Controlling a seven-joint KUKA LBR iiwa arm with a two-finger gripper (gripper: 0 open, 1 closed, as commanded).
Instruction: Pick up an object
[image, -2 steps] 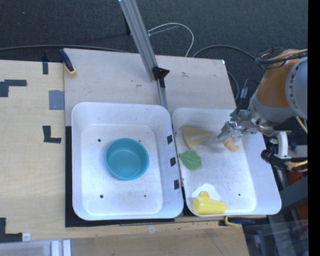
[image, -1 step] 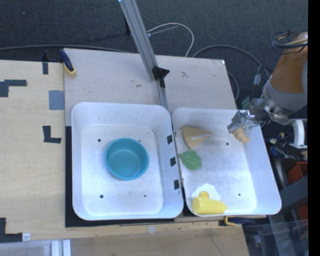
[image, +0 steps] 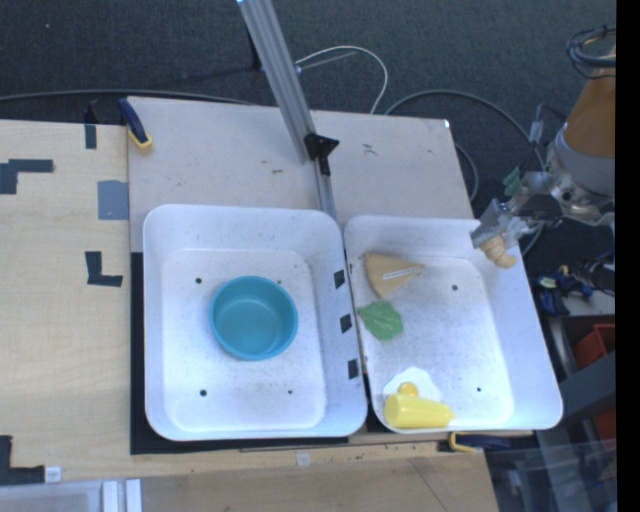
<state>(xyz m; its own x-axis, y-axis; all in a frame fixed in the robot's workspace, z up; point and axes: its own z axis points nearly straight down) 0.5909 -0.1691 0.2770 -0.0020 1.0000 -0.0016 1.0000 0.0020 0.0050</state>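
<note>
Landmark: I place everything against the right bin (image: 520, 330), the shallow white tray nearer the arm.

Left bin (image: 170, 300): touching the right bin's left wall; same white, lightly speckled plastic with rounded corners.

Blue bowl (image: 254, 317): well left of the right bin, alone near the middle of the left bin; round, smooth, teal-blue, sitting upright with its mouth up. I judge it a poor first target, being the farthest thing from the arm.

Tan wedge (image: 390, 273): in the right bin's upper left part; flat-faced triangular slab, matte, pale tan with a darker rim, like a toy cheese slice.

Green piece (image: 381, 320): in the right bin, just below the wedge; small, crinkled, leaf-like.

Yellow object (image: 415, 408): against the right bin's near wall; glossy, rounded plastic, blocky body with a knob on top. A white patch lies beside it, and I cannot tell what that is.

Gripper (image: 494, 243): over the right bin's upper right rim, above the bin's contents and apart from all of them. A small tan tip shows at its end; I cannot tell how the jaws stand.

Task's thing: I judge nothing is picked yet; the wedge lies nearest the gripper.
</note>
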